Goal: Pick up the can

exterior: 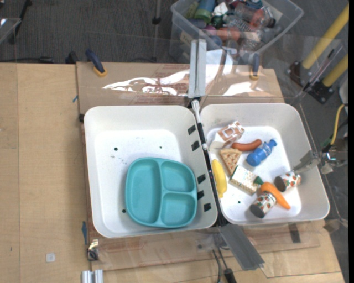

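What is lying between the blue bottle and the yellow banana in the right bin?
In the camera view, a tan wedge like a pizza slice lies between the blue bottle and the yellow banana.

1 fixed camera looked down from above the bench at a slant, facing toward the far side. It stood far enough back to take in both white bins whole, the left bin (99, 166) and the right bin (310, 160), plus the wooden benchtop (38, 166) around them and a clear plastic tub (287, 16) beyond.
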Action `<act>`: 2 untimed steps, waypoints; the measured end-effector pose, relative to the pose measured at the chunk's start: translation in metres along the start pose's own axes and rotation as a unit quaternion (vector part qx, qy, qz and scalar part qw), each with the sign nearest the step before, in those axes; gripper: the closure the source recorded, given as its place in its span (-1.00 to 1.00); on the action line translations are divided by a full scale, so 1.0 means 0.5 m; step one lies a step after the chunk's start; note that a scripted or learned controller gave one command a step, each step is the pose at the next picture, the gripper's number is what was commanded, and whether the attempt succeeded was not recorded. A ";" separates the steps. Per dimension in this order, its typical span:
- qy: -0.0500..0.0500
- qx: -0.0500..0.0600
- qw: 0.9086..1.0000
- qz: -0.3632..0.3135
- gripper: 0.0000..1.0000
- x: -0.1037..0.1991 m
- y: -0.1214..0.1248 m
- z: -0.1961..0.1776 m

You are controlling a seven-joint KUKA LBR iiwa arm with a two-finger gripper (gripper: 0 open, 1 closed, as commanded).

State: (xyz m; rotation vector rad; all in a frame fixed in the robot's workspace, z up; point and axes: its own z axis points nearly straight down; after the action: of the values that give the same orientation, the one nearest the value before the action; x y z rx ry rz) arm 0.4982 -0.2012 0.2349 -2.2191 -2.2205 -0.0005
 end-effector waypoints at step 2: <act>-0.003 -0.007 1.000 0.002 -1.00 0.089 0.038 0.288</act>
State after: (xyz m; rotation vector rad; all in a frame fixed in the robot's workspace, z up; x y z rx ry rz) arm 0.5170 -0.1562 0.0908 -2.2345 -2.2265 -0.0097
